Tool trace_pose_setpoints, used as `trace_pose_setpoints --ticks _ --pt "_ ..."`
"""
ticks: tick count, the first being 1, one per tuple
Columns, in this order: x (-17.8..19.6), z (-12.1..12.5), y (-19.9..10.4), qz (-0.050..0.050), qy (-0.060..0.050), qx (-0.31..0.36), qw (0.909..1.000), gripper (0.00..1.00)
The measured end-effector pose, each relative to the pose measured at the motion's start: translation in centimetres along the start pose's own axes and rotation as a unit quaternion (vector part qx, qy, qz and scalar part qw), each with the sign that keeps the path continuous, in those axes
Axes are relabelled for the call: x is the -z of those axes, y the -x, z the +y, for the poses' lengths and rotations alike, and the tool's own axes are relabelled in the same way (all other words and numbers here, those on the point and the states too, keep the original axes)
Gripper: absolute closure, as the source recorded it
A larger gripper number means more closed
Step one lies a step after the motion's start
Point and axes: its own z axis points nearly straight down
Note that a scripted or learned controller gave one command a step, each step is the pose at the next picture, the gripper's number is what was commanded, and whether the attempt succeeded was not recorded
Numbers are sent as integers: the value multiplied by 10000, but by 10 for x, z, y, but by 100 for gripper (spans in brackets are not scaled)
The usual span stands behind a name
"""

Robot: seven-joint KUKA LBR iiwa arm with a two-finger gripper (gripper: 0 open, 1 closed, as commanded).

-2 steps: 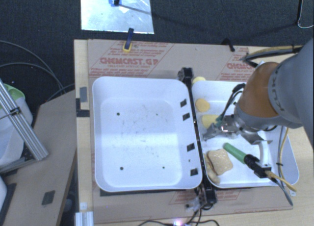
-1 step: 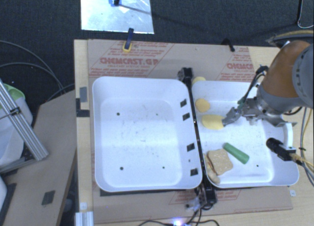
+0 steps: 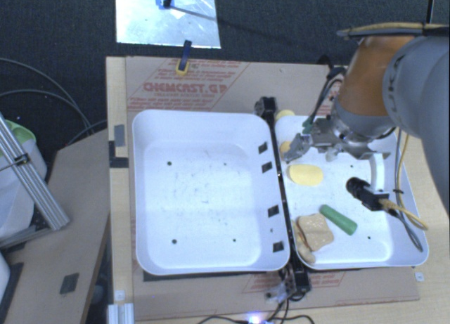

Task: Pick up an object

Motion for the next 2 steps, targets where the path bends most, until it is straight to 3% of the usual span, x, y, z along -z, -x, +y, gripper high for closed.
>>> trace_pose_setpoints --ticks 1,2 --pt "-3 -104 13 -14 -70 -76 9999 0" --pt "-68 -64 62 -29 -35 -79 10000 0"
